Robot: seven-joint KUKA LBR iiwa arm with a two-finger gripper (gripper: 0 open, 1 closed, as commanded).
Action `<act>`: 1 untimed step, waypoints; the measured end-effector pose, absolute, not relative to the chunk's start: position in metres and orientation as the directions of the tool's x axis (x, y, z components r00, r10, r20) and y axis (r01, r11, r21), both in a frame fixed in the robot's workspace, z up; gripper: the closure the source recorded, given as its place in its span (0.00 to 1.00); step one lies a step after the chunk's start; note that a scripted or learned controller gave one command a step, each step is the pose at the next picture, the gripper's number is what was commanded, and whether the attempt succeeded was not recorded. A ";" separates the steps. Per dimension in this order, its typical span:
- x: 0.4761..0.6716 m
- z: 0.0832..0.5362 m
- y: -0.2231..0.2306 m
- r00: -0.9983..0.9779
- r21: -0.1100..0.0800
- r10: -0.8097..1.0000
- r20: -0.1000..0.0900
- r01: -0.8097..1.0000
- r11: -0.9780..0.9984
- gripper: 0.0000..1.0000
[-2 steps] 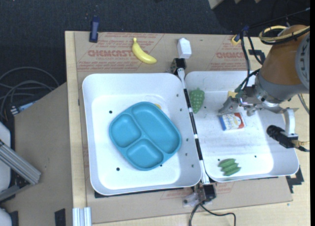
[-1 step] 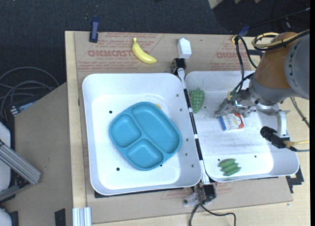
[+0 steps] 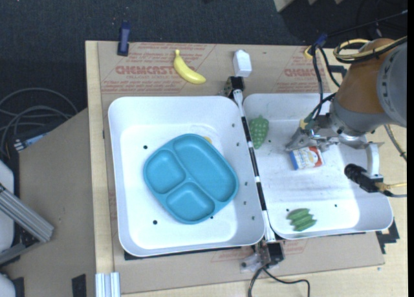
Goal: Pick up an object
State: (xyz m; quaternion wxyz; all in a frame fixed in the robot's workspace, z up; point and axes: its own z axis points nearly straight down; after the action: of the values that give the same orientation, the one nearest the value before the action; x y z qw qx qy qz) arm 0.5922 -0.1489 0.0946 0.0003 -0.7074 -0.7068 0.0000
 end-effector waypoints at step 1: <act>0.568 0.185 -0.080 -0.001 0.001 1.000 0.000 1.000 0.001 1.00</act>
State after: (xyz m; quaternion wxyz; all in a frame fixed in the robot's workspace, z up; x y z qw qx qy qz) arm 0.5682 -0.0801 0.1849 -0.0003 -0.7067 -0.7075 -0.0004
